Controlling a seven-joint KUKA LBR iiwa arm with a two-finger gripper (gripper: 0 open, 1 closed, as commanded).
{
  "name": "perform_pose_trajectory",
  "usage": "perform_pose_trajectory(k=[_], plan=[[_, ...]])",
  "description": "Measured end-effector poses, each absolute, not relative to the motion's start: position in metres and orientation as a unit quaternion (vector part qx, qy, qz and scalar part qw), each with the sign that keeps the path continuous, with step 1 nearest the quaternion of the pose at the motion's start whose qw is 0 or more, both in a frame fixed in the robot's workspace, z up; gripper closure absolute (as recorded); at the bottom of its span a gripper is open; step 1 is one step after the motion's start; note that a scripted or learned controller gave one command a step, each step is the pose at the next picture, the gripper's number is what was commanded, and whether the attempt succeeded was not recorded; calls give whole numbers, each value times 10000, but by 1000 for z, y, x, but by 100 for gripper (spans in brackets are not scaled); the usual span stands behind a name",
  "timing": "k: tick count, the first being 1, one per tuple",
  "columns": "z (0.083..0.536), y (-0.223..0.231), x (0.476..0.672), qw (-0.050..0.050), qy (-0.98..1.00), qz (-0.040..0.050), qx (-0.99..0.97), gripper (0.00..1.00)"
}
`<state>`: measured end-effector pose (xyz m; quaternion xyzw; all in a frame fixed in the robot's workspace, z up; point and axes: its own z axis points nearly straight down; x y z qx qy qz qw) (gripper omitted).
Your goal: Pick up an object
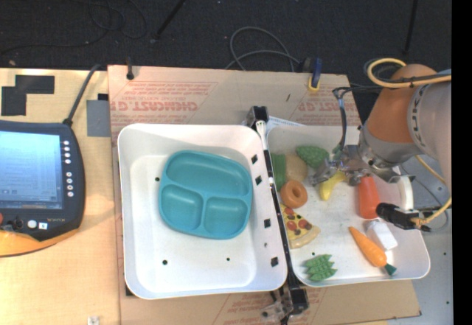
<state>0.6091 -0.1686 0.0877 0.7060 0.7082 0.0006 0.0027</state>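
Yellow banana [330,185], flat in right bin [413,268]

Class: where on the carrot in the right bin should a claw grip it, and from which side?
Grip the carrot mid-body from above, probably. It lies flat and slanted, tapering, so close across its width; the white block crowds its upper side.
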Motion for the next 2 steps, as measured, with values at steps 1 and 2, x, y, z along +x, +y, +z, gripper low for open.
perform_pose_trajectory(k=[1, 2], plan=[[97, -168, 605, -15, 7071, -10, 7071, 100], [97, -168, 605, -18, 7071, -12, 7071, 0]])
